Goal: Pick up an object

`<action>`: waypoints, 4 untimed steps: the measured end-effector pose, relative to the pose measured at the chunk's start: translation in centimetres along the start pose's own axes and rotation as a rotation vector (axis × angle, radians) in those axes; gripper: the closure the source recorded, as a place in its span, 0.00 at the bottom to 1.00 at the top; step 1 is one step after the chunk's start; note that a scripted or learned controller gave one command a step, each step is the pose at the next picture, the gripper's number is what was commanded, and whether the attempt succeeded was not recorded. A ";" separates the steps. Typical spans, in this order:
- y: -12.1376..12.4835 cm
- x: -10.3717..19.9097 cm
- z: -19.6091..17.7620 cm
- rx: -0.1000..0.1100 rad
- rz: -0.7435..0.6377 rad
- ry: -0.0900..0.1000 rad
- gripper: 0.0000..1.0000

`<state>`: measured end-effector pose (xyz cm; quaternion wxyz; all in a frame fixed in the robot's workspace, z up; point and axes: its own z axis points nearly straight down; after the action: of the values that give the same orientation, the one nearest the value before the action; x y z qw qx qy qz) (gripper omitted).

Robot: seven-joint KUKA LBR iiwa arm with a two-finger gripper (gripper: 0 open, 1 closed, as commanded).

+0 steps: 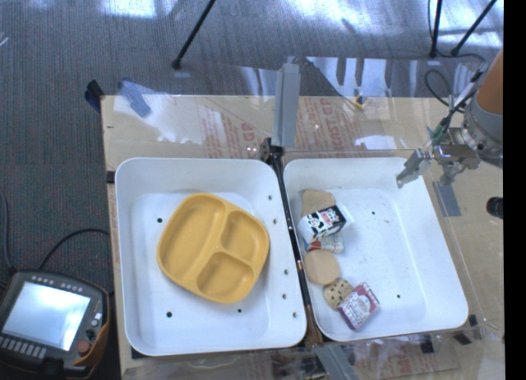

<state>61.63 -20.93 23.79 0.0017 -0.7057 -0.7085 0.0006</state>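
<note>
- Left bin (131, 206) carries the yellow divided plate (214, 247), lying flat near its middle;
- Right bin (411, 288) has its objects lined up along the left wall: milk carton (322, 222), round cookie (321, 266), red-and-white packet (357, 305) nearest the front;
- Gripper (427, 170) hovers over the right bin's far right corner; fingers spread, nothing between them; well apart from the objects.

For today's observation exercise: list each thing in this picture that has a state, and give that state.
gripper: open, holding nothing, above the right bin's far edge
yellow divided plate: upright, compartments bare, in left bin
milk carton: lying on its side, in right bin
red packet: lying flat, beside a cookie
</note>
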 end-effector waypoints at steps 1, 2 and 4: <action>0.0 0.0 0.3 0.000 -0.286 -0.001 0.00; 2.4 3.3 15.2 -0.001 -0.607 0.000 0.00; -14.1 12.3 15.4 0.004 -0.633 0.003 0.00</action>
<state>47.43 -8.62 8.49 0.0041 -0.4502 -0.8929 0.0004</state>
